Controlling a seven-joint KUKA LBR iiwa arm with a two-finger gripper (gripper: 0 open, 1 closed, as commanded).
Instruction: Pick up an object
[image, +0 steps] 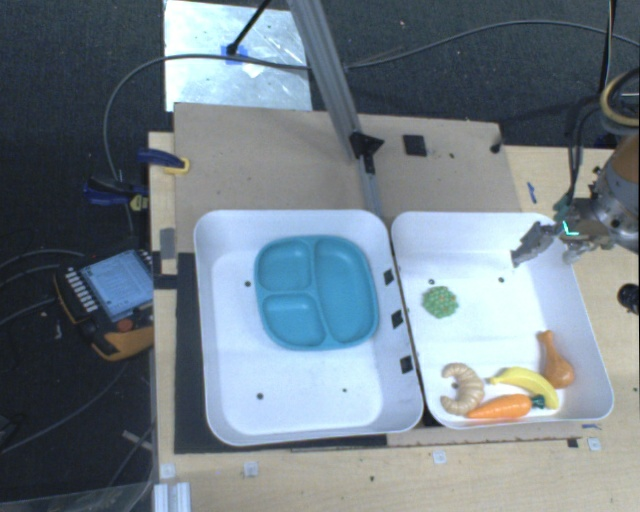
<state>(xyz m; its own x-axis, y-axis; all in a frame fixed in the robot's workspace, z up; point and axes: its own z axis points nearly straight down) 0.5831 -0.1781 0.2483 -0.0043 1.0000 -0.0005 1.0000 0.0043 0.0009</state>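
Below and left of my gripper, the right bin's floor lies open. A green ball sits further left; croissant, carrot, banana and drumstick crowd the corner well below.

Two white bins side by side on the surface. In the left bin, a blue divided plate, toward its far edge. In the right bin, a green ball near the middle; croissant, carrot, banana and drumstick clustered at the near right corner. Gripper hovering over the right bin's far right corner, nothing between the fingers.
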